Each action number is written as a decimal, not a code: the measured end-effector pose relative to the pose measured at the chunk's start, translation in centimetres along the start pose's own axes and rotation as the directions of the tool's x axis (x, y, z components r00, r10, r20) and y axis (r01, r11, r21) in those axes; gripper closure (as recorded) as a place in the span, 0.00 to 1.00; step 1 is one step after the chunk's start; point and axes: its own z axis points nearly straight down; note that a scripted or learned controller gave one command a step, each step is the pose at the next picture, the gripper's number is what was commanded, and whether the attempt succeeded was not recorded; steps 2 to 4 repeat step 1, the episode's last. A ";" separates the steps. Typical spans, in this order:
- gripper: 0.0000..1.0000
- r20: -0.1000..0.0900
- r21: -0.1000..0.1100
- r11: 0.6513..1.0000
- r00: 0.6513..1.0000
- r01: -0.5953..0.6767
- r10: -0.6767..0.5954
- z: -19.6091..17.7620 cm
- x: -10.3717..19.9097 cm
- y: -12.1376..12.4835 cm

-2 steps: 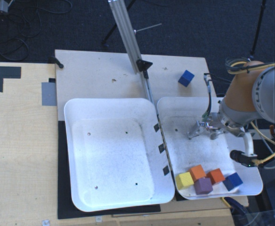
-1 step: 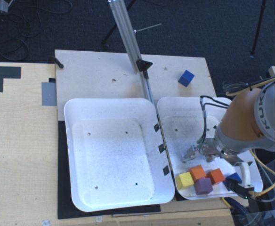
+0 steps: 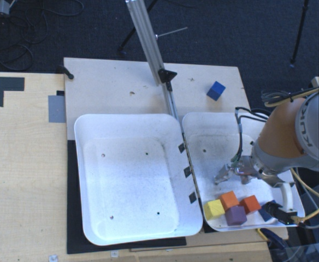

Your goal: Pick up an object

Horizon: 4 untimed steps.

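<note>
1. The bench (image 3: 110,86) carries two shallow white bins side by side; the left bin (image 3: 88,146) is the wider one and the right bin (image 3: 203,124) touches it along a shared rim.
2. The arm (image 3: 288,132), grey with an orange band, reaches in from the right and hangs over the right bin.
3. Its gripper (image 3: 225,174) is low over the middle of the right bin, above the bare floor, a little above the blocks in the picture.
4. The metal fingers look slightly spread, but the picture is too small there; I cannot tell if they are released or clenched. Nothing is seen between them.
5. The blocks lie close together at the near edge of the right bin: a yellow block (image 3: 214,208) nearest the shared rim, an orange block (image 3: 229,199) just beside it, a purple block (image 3: 236,215) in front of them, and a second orange block (image 3: 251,203) toward the right.
6. A dark blue piece (image 3: 266,212) lies at the right wall of this bin, partly hidden.
7. The far half of the right bin has open floor.
8. A blue block (image 3: 216,90) lies on the bench, beyond the far rim of the right bin, well apart from the others.
9. A metal rail (image 3: 148,40) runs at a slant from the top down to where the two bins meet.
</note>
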 end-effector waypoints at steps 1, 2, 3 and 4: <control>0.00 0.002 -0.003 1.000 1.000 0.004 -0.004 -1.5 -0.4 5.1; 0.00 0.002 -0.003 1.000 1.000 0.004 -0.004 -1.5 -0.4 5.1; 0.00 0.002 -0.003 1.000 1.000 0.004 -0.004 -1.5 -0.4 5.1; 0.00 0.002 -0.003 1.000 1.000 0.004 -0.004 -1.5 -0.4 5.1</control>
